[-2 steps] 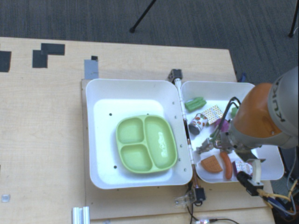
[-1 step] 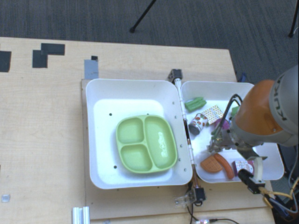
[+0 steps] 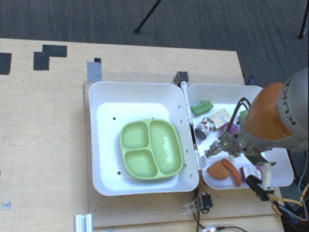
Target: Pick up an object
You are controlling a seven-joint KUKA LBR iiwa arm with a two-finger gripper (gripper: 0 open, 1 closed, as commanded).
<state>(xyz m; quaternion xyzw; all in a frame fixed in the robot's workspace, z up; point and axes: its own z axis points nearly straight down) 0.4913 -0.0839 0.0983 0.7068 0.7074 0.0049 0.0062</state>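
Objects for picking, right bin (image 3: 287, 178), at the bench's right end: orange carrot-like piece (image 3: 218, 171) and red sausage-like piece (image 3: 231, 171), side by side near the bin's front edge; brown-and-white spotted item (image 3: 204, 125) by the bin's left wall; patterned card-like packet (image 3: 220, 117) just beyond it; green piece (image 3: 201, 107) toward the bin's far left corner; small white labelled item (image 3: 251, 171) near the front edge, right of the red piece. Jaws (image 3: 216, 150): above the right bin's left half, just behind the carrot and sausage pieces; state cannot be told, and nothing is seen held. Arm (image 3: 270, 117): grey with orange band, over the right bin's middle and right side. Left bin (image 3: 104, 129): at the bench's middle, touching the right bin along a shared edge; contains one light green three-compartment tray (image 3: 151, 149), lying flat toward the bin's front right. Bench (image 3: 43, 144): pale wood, with dark marks near its far left corner
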